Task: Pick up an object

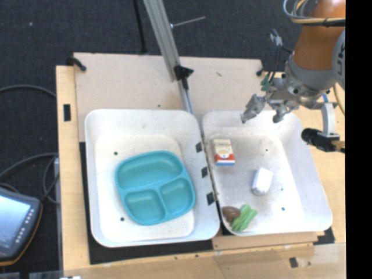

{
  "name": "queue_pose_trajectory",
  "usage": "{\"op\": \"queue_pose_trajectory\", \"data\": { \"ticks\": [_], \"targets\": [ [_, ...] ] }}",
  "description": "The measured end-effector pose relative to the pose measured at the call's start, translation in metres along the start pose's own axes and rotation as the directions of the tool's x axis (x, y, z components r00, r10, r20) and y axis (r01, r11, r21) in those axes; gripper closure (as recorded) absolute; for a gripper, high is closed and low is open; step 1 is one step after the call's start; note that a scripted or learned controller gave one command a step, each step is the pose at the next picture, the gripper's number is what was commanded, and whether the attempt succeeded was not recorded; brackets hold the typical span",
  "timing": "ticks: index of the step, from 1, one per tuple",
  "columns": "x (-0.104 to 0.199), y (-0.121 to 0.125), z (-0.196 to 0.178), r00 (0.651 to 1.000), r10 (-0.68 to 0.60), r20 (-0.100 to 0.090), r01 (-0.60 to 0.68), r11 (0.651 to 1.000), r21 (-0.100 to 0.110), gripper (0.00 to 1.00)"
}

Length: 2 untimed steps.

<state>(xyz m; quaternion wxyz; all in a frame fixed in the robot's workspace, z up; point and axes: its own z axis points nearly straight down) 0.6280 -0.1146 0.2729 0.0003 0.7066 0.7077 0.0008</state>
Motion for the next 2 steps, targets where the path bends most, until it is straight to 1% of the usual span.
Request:
{"op": "queue_pose_trajectory", "data": {
  "ticks": [1, 2],
  "targets": [
    [0.031, -0.073, 0.048, 1.0, 0.003, 0.0, -0.003, 1.0, 0.009, 0.0],
    [0.045, -0.096, 0.073, 1.0, 0.007, 0.001, -0.007, 1.0, 0.004, 0.0]
  ]
}}
